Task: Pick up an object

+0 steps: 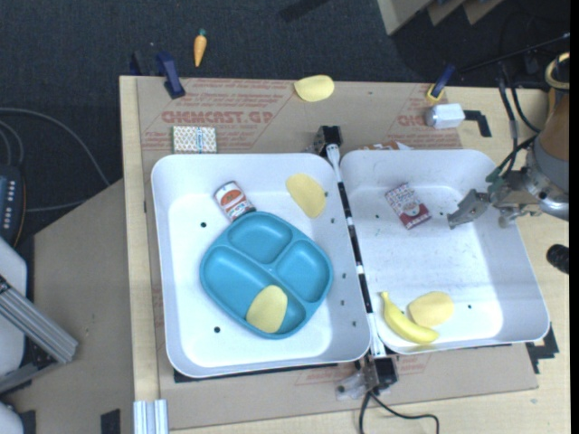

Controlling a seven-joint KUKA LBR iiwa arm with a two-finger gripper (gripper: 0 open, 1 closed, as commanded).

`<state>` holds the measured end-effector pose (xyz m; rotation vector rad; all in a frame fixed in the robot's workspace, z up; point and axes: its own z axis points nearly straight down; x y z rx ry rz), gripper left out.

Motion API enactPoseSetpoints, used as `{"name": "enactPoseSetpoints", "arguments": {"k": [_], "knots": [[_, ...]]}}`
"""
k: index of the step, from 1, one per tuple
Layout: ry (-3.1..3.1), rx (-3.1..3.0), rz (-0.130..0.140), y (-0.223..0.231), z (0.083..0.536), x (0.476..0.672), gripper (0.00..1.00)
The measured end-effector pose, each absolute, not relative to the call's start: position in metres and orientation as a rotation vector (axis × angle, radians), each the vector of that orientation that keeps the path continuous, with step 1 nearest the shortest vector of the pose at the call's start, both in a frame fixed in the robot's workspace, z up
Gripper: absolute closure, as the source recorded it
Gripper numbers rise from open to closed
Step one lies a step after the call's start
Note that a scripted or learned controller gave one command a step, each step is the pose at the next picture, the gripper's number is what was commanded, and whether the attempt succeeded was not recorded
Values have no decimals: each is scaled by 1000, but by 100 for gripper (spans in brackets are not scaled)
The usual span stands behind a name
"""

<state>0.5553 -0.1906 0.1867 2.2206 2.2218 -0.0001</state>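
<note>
Just left of my pincer (469, 210), whose fingers I cannot tell apart or together, lies a red-and-white packet (406, 204), flat.

Both bins, left (172, 242) and right (516, 269), look like smooth white plastic with a soft sheen. The blue tray (271, 260) is glossy moulded plastic, as are the banana (403, 324) and the yellow pieces: in the tray (267, 308), above the tray (307, 194), beside the banana (431, 308). The desk (262, 107) is matt brown board with red print, cardboard-like. The can (233, 201) and packet (406, 205) carry printed labels. The hand (470, 211) is dull grey metal. The floor (63, 43) is rough dark carpet
</note>
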Motion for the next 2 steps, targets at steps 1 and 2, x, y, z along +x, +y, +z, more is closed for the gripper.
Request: {"name": "enactPoseSetpoints", "arguments": {"k": [1,2], "knots": [[2225,2222,-1,-129,92,584,0],[2222,2220,1,-116,85,642,0]]}}
